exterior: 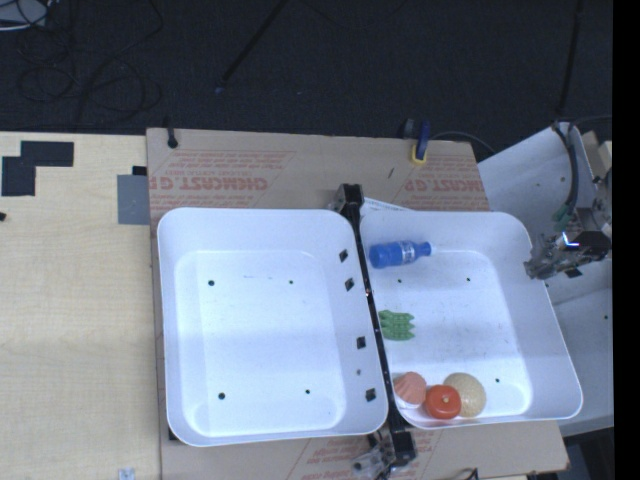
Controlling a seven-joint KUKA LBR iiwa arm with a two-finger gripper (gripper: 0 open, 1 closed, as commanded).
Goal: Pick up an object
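Note:
The right bin (530,298) holds several small objects. A blue bottle (398,254) lies on its side near the bin's far left corner. A green ridged piece (396,325) rests by the left wall. At the near edge sit a pink-orange piece (408,387), a red round object (442,402) and a beige ball (466,392), close together. My gripper (553,259) hovers just outside the bin's right rim, small and dark against the bench, well apart from all the objects.
The left bin (260,328) stands beside the right one, with a black divider strip (365,308) between them. Both rest on a cardboard sheet (250,173). A blue and yellow clamp (421,143) sits at the sheet's far edge.

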